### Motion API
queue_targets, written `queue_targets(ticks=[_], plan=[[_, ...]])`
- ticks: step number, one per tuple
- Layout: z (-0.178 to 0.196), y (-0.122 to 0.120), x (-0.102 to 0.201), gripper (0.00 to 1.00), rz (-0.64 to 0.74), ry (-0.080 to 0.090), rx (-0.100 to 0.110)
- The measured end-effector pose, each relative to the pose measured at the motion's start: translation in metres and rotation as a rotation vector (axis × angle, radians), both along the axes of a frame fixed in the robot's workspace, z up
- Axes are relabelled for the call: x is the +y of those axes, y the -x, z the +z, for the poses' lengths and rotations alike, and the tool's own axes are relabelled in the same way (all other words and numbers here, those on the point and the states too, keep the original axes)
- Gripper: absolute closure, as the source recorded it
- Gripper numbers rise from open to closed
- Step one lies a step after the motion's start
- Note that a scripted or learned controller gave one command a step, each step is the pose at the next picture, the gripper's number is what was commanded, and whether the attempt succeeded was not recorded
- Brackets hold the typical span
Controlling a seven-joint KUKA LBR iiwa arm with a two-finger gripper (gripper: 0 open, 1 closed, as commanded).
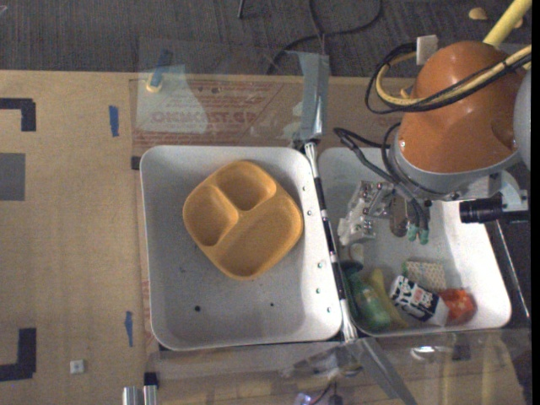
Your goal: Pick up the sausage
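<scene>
Camera view: the gripper [403, 218] hangs over the far half of the right bin [498, 310], under the arm's orange band. Whether the jaws are apart or together I cannot tell. The sausage [460, 304], as I take the glossy reddish-orange piece to be, lies in the bin's near right corner, nearer and to the right of the gripper. It touches a black-and-white carton [418, 298] that hides part of it, so its long axis is unclear. A smooth moulded yellow tray [243, 218] sits in the left bin [169, 310].

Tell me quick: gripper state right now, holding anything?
Gripper: over the right bin; open or shut cannot be told from this view, and nothing is visible between its fingers.
</scene>
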State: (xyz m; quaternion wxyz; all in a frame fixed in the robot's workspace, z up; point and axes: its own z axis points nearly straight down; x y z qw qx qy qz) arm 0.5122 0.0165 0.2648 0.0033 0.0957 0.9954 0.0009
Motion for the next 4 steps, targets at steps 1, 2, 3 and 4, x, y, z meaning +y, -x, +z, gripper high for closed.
queue_targets(ticks=[1, 2, 3, 4], plan=[[-0.003, 0.032, -0.015, 1.00, 0.618, 0.003, 0.002], [-0.003, 0.032, -0.015, 0.00, 0.618, 0.003, 0.002], [-0.058, -0.022, -0.093, 0.00, 0.668, 0.004, -0.001], [-0.153, -0.041, -0.136, 0.00, 0.716, 0.006, -0.005]])
